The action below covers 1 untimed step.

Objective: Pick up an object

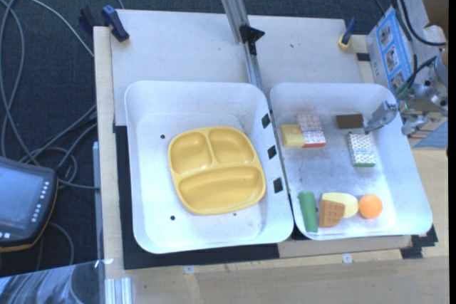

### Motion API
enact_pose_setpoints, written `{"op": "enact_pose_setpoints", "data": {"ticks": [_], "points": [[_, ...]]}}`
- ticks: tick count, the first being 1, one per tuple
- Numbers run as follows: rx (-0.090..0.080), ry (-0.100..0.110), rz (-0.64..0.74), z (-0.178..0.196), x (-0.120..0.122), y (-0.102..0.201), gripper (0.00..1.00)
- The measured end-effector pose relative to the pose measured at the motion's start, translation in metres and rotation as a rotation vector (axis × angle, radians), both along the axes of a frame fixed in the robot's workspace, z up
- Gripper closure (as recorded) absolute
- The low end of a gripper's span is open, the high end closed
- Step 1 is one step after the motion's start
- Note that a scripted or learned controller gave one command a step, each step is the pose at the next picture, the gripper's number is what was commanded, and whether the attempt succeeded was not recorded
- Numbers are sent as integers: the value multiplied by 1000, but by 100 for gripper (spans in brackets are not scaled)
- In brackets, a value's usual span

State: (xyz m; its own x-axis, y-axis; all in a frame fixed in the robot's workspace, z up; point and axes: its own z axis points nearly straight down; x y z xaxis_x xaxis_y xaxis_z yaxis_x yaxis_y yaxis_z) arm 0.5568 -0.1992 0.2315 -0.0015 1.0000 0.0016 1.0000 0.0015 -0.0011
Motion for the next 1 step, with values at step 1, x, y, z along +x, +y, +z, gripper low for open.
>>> {"op": "enact_pose_setpoints", "data": {"ticks": [1], "points": [[0,0,0,0,0,0,0]]}}
